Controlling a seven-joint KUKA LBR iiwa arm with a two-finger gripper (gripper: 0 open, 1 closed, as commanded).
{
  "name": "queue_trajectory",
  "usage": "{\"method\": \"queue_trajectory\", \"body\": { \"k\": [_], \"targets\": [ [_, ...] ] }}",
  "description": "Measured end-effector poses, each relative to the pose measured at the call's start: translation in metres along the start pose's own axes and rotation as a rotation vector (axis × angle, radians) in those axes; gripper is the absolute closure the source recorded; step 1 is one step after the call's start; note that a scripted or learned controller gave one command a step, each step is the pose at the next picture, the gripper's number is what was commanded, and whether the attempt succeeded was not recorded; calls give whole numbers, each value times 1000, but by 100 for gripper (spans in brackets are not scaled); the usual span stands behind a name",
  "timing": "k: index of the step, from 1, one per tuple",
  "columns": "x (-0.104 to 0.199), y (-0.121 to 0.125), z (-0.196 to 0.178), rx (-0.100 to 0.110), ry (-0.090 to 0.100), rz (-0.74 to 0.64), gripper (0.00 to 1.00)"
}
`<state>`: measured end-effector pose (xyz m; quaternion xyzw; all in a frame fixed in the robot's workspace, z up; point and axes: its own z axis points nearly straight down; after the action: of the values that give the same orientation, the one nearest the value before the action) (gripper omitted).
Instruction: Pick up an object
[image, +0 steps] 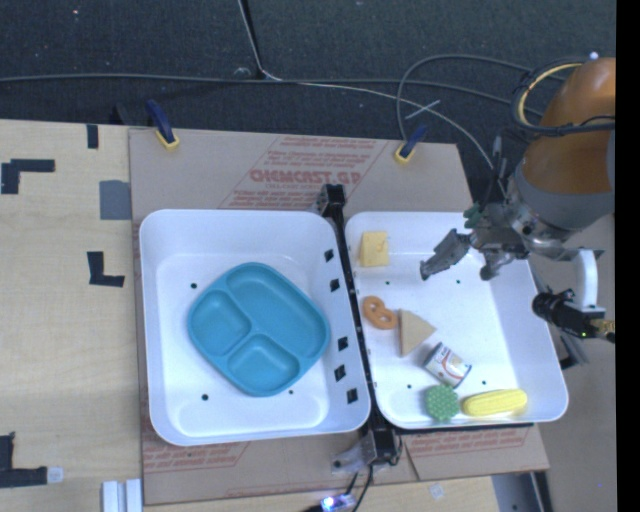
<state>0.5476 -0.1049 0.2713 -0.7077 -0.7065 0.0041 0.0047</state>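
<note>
My gripper (466, 262) hangs above the upper part of the right bin (520, 330), its two dark fingers spread apart with nothing between them. Below it in that bin lie a yellow cheese cube (374, 249), an orange pretzel (378, 312), a tan wedge (413, 331), a small can (446, 364), a green knobbly piece (441, 402) and a yellow corn cob (493, 403). The cheese cube is to the gripper's left, the other items nearer the front.
The left bin (165, 300) holds a blue sectioned plate (259, 327). A black divider (345, 300) runs between the bins. Cables (440, 90) trail across the dark back area. Two clamps (162, 128) pin the cardboard sheet under the bins.
</note>
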Motion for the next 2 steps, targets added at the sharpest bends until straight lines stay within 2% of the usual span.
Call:
{"method": "queue_trajectory", "body": {
  "k": [1, 2],
  "targets": [
    [0, 2, -6, -11, -1, -3, 0],
    [7, 1, 40, -7, -1, -3, 0]
  ]
}}
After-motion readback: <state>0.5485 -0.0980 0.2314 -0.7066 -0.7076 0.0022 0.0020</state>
